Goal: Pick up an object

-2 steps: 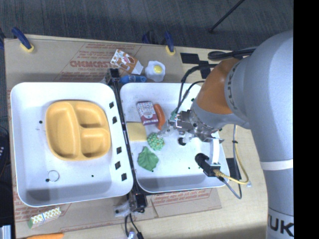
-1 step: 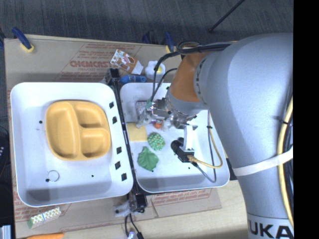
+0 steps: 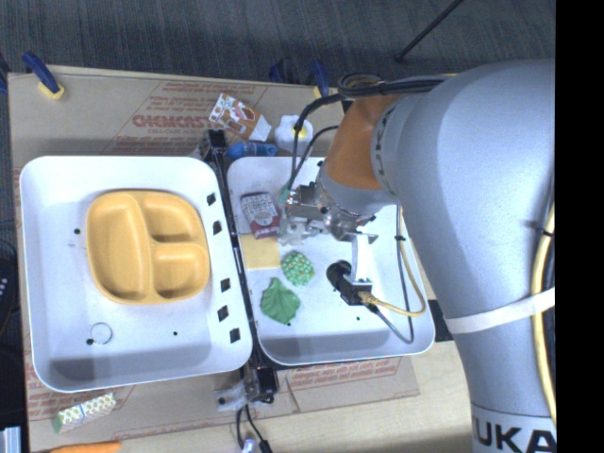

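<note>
I see the grey arm (image 3: 472, 215) reaching over the right bin (image 3: 415, 333), its gripper (image 3: 302, 217) low near the bin's left wall; I cannot tell its state. Just below it lie 2 soft green objects: a knobbly green ball (image 3: 297, 268) and a leaf-shaped piece (image 3: 279, 302), near a red-labelled packet (image 3: 258, 210). The left bin (image 3: 57, 347) holds a smooth yellow 3-compartment tray (image 3: 147, 245).

Even, bright overhead light washes the two white bins (image 3: 38, 253) nearly to glare, leaving only soft shadows along their inner walls. The grey arm (image 3: 481, 206) shows a broad sheen. Detail is soft and slightly blurred throughout; the floor beyond the counter (image 3: 123, 111) looks dim.
</note>
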{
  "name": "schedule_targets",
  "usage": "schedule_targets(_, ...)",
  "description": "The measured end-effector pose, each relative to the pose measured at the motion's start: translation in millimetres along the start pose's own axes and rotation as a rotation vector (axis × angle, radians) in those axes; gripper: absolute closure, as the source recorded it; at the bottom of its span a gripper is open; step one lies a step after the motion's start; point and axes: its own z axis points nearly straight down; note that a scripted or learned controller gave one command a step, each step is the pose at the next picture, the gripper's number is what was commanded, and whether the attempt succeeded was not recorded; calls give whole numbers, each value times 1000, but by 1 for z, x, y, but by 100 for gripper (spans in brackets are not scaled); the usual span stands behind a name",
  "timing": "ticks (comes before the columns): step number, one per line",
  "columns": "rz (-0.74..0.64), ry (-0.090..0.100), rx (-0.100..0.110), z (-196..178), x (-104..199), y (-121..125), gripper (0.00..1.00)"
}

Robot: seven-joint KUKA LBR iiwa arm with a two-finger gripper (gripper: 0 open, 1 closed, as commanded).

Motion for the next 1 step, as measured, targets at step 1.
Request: schedule_targets(1,-1,0,0,0,0,0,0)
